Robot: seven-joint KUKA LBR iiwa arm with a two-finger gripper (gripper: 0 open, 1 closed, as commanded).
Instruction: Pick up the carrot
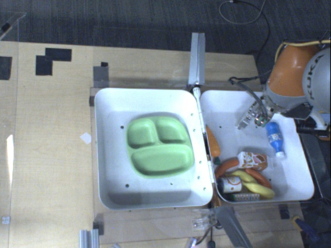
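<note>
I am hovering my gripper (252, 117) over the back part of the right bin (297, 187), and its fingers are spread, grasping nothing. The carrot (212, 143) is lying along the left wall of this bin, close to the divider. I am judging it light, stiff and a little smooth. Its thick middle seems the best place, but the wall is leaving little room for one finger.

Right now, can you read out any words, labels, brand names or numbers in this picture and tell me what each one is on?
None can be read.
Blue bottle in the right bin: label blurred.
White and red packet: print too small.
Small container at the bin's front edge: label unreadable.
Arm's orange band: no text seen.
</note>
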